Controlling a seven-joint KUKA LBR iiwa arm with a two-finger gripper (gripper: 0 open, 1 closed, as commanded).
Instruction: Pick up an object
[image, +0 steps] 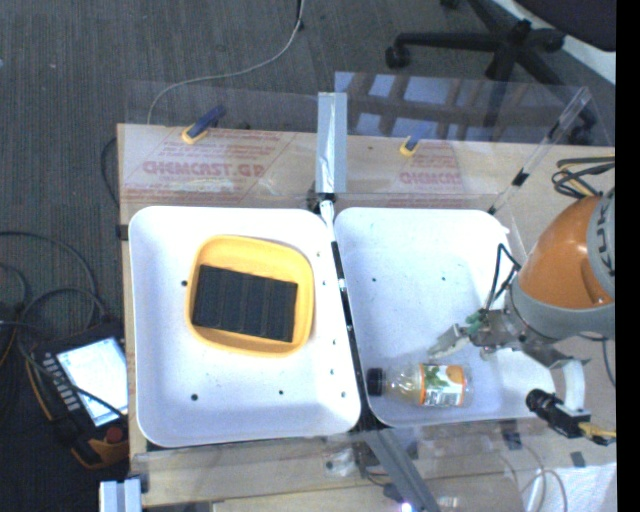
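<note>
Lying near end effector (462, 335): bottle (425, 384)

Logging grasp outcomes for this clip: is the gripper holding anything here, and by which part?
Nothing is seen held. The gripper sits above the bottle, which lies on its side on the right bin floor.

We see the arm (575, 275) w/ a rounded orange band over a grey wrist; black cables loop at its 11 o'clock.
</note>
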